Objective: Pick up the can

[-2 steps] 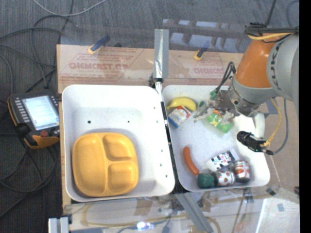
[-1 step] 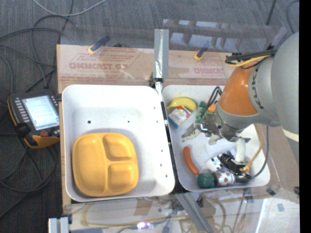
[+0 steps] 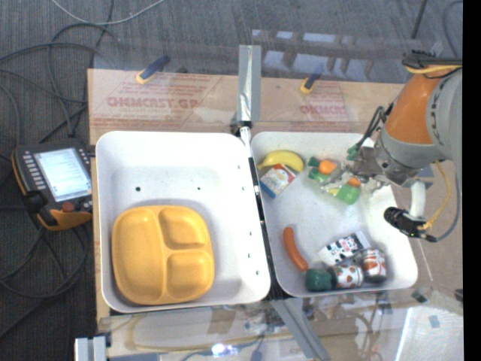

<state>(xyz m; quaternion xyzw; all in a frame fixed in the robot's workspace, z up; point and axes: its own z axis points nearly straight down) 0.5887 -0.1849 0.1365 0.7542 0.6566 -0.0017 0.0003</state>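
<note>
Two white bins sit side by side on the table; the can lies on its side at the near right corner of the right bin, touching a second can and a small carton. The claw hovers at the far side, over a green toy; whether it is apart or together cannot be told. It should travel toward the near corner, then descend square across the can's body, clear of its neighbours.

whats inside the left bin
The left bin holds one thing: a yellow divided tray lying flat toward its near side. The bin floor beneath the tray is covered, so anything under it cannot be seen.
</note>
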